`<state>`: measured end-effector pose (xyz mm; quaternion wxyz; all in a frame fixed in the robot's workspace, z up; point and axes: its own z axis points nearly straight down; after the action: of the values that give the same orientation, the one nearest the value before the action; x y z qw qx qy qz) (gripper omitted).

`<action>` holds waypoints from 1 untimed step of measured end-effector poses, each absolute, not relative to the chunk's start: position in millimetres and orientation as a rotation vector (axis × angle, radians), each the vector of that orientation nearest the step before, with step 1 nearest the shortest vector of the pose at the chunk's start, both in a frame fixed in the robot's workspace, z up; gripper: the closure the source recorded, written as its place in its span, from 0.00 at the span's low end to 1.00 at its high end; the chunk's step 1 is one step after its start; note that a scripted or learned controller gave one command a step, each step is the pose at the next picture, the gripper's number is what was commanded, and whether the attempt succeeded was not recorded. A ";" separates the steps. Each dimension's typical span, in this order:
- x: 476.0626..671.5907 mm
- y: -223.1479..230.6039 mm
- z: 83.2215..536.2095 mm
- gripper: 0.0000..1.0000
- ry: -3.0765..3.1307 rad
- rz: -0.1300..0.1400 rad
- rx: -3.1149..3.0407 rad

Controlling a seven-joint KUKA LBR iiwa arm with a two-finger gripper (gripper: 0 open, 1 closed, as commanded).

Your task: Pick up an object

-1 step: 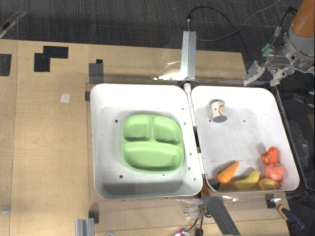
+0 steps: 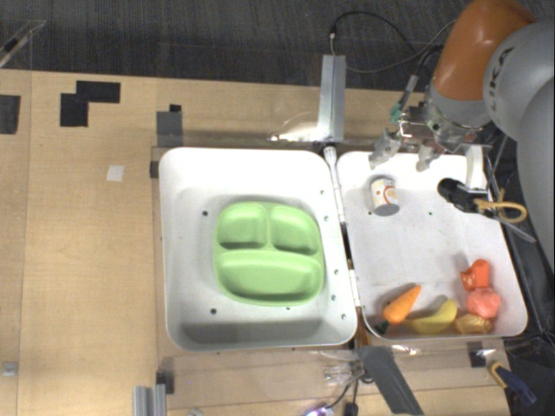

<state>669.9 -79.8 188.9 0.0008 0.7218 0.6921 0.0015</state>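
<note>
My gripper point(image 2: 404, 156) hangs over the far edge of the right bin point(image 2: 434, 241), its two fingers spread open with nothing between them. Just below it, a small white cup point(image 2: 382, 193) with a dark and orange mark lies on the bin floor, apart from the fingers. Along the near edge of that bin lie an orange carrot point(image 2: 401, 303) and a yellow banana point(image 2: 436, 316). In the near right corner sit a red pepper point(image 2: 476, 275), a pink-red fruit point(image 2: 484, 302) and a yellowish piece point(image 2: 473, 323).
The left bin point(image 2: 186, 232) holds a green divided plate point(image 2: 267, 251) in its middle. A metal post point(image 2: 333, 94) stands behind the wall between the two bins. The arm's orange band point(image 2: 473, 46) and grey links rise at the upper right.
</note>
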 end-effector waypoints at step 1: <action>670.7 -83.4 96.2 0.00 2.359 0.008 2.067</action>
<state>670.7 -83.4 96.2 0.0026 0.6590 0.7522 0.0025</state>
